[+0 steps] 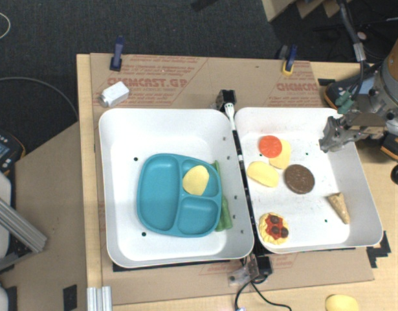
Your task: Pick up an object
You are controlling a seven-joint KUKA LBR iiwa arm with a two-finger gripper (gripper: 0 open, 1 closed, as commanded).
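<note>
The right bin [354, 193] holds several toy foods: an orange-red round piece [270, 146] on a yellow piece [282, 155], a pale yellow lump [263, 173], a brown cookie [299, 179], a tan cone-shaped wedge [339, 207] and a small pizza-like disc [274, 228]. My gripper [331, 140] hangs over the right bin's upper right part, right of the orange-red piece and above the cookie. Nothing shows between its fingers. In the left bin [121, 148] a teal divided tray [176, 196] carries a yellow piece [196, 180], with a green strip [224, 211] along its right side.
A black divider [235, 144] runs between the bins. A white block [114, 94] lies on the cardboard at the back left, with clamps [116, 52] along the back edge. A yellow object [341, 302] sits off the bench at the front right.
</note>
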